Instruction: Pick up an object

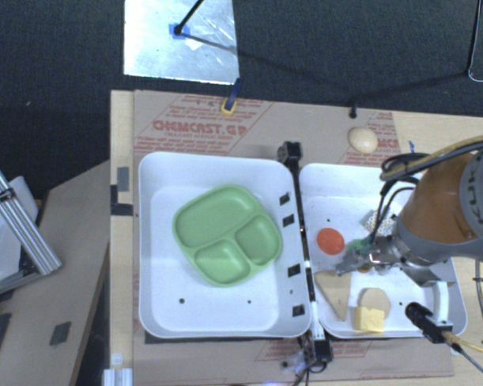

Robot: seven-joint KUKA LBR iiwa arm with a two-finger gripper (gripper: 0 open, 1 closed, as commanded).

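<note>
Your red disc [330, 241] lies in the right bin [336, 188], wedge [334, 292] and yellow block [371, 319] below it, gripper [359, 259] just beside it, grip unclear, green tray [227, 234] alone in left bin [157, 225].

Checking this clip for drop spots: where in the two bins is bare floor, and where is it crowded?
Left bin: bare floor surrounds the green divided plate, widest along the near wall. Right bin: bare at its far end. Its near half is crowded: orange disc, tan wedge, yellow block, gripper.
</note>
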